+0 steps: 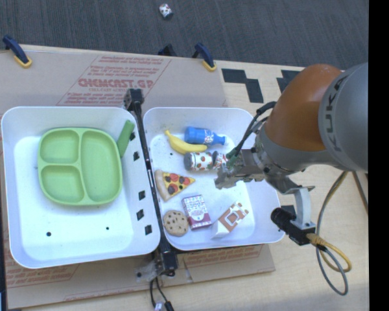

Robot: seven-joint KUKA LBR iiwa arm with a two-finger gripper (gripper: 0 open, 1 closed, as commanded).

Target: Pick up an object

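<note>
The right bin [157, 123] holds a yellow banana [179, 144], a blue bottle [203, 136], a small can [200, 161], a pizza slice [174, 183], a cookie [175, 223], a purple carton [196, 212] and a small red-and-white box [233, 217]. My gripper [228, 172] hangs low over the right bin's middle, just right of the can and above the red-and-white box. The bulky grey wrist with its orange band covers the bin's right side.
The left bin [26, 238] holds a green divided plate [79, 166] and a green utensil [125, 138] leaning at its right wall. A black divider [144, 173] runs between the bins. Cables [330, 264] trail off the bench at the lower right.
</note>
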